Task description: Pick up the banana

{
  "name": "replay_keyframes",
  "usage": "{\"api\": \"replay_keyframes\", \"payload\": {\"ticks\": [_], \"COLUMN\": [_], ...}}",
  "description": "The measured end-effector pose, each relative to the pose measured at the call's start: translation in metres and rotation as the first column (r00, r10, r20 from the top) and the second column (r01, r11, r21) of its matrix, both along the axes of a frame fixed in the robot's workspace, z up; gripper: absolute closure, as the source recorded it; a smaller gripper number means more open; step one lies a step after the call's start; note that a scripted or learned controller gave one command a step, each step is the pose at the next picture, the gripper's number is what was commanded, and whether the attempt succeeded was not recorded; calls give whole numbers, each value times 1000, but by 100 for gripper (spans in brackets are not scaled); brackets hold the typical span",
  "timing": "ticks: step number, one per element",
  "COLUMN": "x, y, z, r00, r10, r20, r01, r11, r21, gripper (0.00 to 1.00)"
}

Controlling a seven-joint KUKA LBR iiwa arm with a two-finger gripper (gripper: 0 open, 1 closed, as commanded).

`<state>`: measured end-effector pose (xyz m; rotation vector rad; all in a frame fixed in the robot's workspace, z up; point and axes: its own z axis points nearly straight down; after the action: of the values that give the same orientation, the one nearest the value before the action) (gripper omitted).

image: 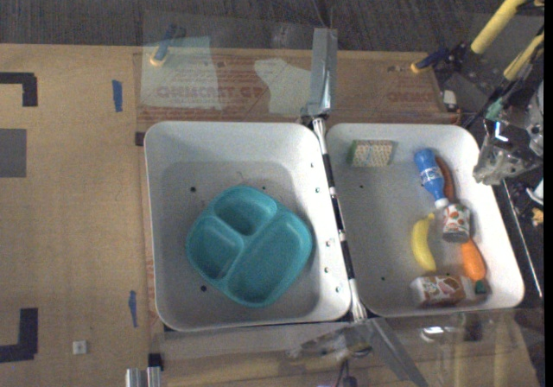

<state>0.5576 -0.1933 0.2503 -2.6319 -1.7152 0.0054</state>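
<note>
A small yellow banana lies in the right bin, toward its right side, pointing roughly front to back. A small can rests just to its right. My gripper hangs at the right bin's right rim, up and to the right of the banana and well apart from it. Nothing shows between its fingers.
The right bin also holds a blue bottle, a sausage, a carrot, a brown packet and a speckled sponge. In the left bin sits a teal divided plate. Yellow rods stand at the back right.
</note>
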Motion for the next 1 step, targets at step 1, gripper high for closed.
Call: {"api": "replay_keyframes", "payload": {"ticks": [1], "x": [1], "y": [2], "z": [0], "r00": [1000], "r10": [3], "r20": [0], "r01": [-3], "r11": [1000], "r21": [1], "gripper": [0]}}
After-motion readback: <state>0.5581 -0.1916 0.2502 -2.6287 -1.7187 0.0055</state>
